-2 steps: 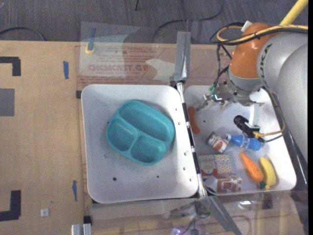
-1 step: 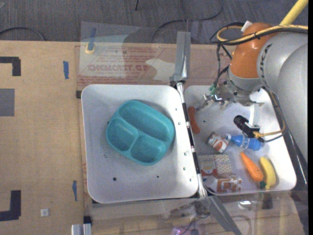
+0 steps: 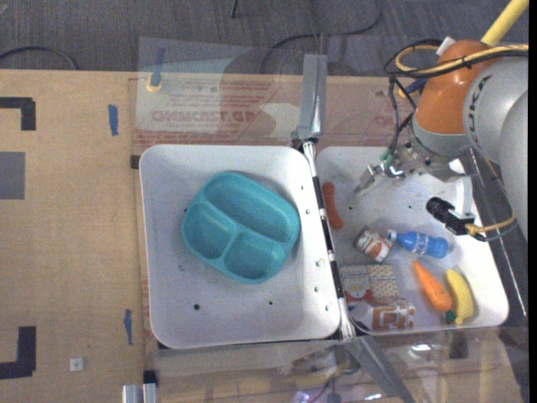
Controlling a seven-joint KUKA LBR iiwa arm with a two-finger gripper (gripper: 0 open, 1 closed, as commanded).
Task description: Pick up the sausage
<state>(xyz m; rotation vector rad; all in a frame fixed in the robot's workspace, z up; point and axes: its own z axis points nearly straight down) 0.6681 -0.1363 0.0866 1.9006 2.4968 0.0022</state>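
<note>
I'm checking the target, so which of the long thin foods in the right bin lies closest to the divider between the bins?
The sausage, reddish-brown, right beside the divider. The carrot and banana lie near the far corner.

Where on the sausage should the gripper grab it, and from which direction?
Probably at the middle of the sausage, coming straight down with the fingers closing across its narrow width. It lies flat, lengthwise along the divider wall, so the wall-side finger has little room.

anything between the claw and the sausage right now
Nothing visible does. The claw hovers over the upper part of the right bin, and the sausage lies to its left along the bin's left wall, with bare bin floor between them. The bottle and carrot lie lower down.
</note>
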